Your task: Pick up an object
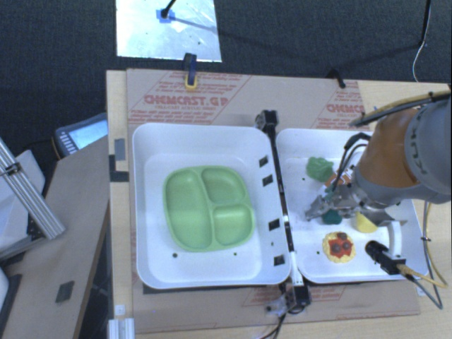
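Lying nearest the camera in the right bin is a round flat toy, yellow with red on top, loose on the bin floor close to the near wall. Just behind it a yellow piece and a dark green piece sit near each other. The end effector is low over the bin floor at the dark green piece's far-left side, touching it or very nearly. Whether the end effector is apart or together cannot be told at this angle, and nothing can be seen clamped in it.

Its low, slanted pose beside the dark green piece suggests that piece is the one being tried for, with the grasp not yet secured. Because the yellow piece is so close, a closing or lifting move could nudge it.

Farther back a light green lump rests apart from the others, an easier target with open floor around it. The grey arm with its orange band leans in from the right above this bin, covering part of the bin's right side.

Across the divider, the left bin holds a green divided plate lying flat in its middle, well away from the action. Both bins stand side by side on the worktop, on a printed brown sheet. Beyond the worktop's far edge a silvery panel lies on dark flooring.
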`<state>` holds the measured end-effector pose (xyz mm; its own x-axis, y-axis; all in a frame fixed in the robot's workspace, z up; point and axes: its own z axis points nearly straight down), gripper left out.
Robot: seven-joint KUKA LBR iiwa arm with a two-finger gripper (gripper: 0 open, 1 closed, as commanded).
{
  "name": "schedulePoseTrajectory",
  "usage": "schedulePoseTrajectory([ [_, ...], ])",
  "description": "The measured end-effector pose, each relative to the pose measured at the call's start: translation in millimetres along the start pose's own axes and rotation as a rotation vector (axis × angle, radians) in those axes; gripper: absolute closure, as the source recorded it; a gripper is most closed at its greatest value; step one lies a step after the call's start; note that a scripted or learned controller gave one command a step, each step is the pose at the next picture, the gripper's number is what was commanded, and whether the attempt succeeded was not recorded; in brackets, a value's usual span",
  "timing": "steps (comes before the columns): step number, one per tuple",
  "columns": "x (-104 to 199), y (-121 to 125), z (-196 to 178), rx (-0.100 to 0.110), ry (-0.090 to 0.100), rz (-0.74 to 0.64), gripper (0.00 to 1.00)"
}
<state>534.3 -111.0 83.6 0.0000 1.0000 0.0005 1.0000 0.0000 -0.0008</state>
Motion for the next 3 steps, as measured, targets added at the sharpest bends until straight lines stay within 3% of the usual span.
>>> schedulePoseTrajectory([
  [1, -0.5, 1.3, -12.0, -0.004, -0.001, 0.001, 1.0],
  [3, 4.6, 9.3, -105.1, -0.007, -0.002, -0.004, 1.0],
])
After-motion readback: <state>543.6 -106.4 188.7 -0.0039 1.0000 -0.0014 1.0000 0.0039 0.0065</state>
